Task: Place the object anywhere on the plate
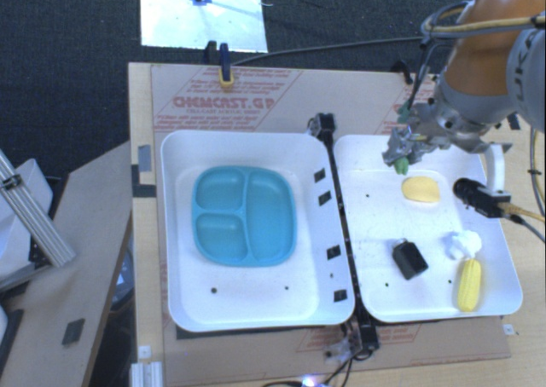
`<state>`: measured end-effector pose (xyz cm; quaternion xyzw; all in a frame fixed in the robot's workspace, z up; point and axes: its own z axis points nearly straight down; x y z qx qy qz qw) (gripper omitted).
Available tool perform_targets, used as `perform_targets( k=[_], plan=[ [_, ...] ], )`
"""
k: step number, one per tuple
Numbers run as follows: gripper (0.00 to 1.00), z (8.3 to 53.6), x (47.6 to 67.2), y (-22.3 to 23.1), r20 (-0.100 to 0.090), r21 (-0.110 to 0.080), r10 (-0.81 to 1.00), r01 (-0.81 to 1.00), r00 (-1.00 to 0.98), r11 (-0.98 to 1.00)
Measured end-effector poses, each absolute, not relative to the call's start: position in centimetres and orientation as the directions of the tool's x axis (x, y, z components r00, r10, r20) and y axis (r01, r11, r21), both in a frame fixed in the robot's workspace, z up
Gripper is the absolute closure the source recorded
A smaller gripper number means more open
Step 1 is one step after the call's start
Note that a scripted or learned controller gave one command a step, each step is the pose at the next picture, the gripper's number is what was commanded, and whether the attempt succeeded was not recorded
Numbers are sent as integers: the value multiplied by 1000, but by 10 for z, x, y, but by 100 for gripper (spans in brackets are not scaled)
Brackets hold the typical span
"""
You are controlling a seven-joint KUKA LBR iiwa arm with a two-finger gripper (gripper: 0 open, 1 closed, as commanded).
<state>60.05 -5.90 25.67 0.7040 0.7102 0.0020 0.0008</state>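
Pincer (pixel 401 158) poised above right bin (pixel 375 232), just beside pale yellow object (pixel 421 189) lying on bin floor; finger spacing cannot be told. Blue compartment plate (pixel 245 214) rests in left bin (pixel 183 291).

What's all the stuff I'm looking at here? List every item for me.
plate: one, blue, divided, in the left bin
left bin: one, white
right bin: one, white
yellow lump: one, pale yellow, right bin, near its top
black block: one, right bin, centre
white piece: one, right bin, right side
corn cob: one, yellow, right bin, lower right
arm: one, grey and orange, from the right
gripper: one, above the right bin's top edge
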Motion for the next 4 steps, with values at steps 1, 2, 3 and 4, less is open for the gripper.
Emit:
perform_targets(
  k=[1, 2, 3, 4],
  plan=[
    [100, 241, 608, -11, 2, 1, 1000, 1000, -9, 9],
    [100, 246, 624, 44, 3, 3, 1000, 1000, -9, 9],
    [100, 229, 636, 103, 3, 1, 1000, 1000, -10, 10],
    [100, 231, 641, 160, 3, 2, 1000, 1000, -9, 9]
  ],
)
